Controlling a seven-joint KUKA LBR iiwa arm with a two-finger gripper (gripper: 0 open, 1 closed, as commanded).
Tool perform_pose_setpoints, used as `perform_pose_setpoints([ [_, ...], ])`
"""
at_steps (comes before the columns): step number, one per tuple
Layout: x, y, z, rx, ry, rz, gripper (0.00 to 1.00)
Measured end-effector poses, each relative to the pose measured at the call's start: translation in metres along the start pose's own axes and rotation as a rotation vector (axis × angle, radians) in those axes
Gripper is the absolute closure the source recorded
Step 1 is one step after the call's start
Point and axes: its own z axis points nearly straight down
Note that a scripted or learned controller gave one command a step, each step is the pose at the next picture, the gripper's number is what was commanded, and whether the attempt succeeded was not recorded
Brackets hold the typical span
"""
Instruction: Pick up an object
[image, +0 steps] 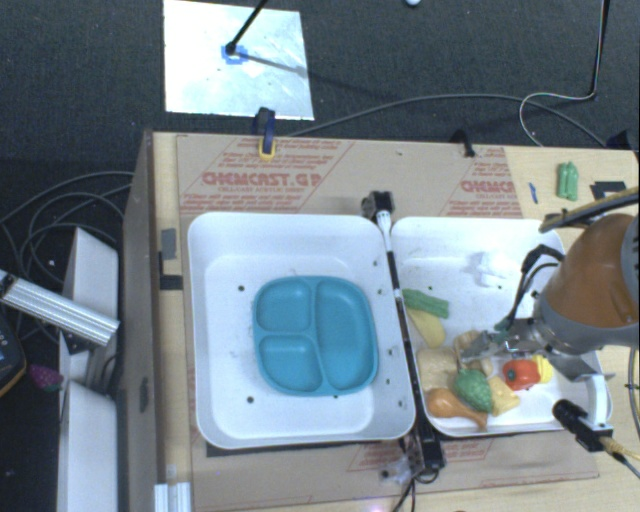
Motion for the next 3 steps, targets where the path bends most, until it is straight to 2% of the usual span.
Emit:
perform_pose_setpoints([
  [1, 0.001, 0.002, -0.011, -0.002, 0.002, -0.001, 1.0],
  [2, 0.014, -0.003, -0.094, 0.016, 0.004, -0.003, 1.0],
  [3, 0.072, 0.043, -0.094, 0.018, 0.006, -0.004, 1.0],
])
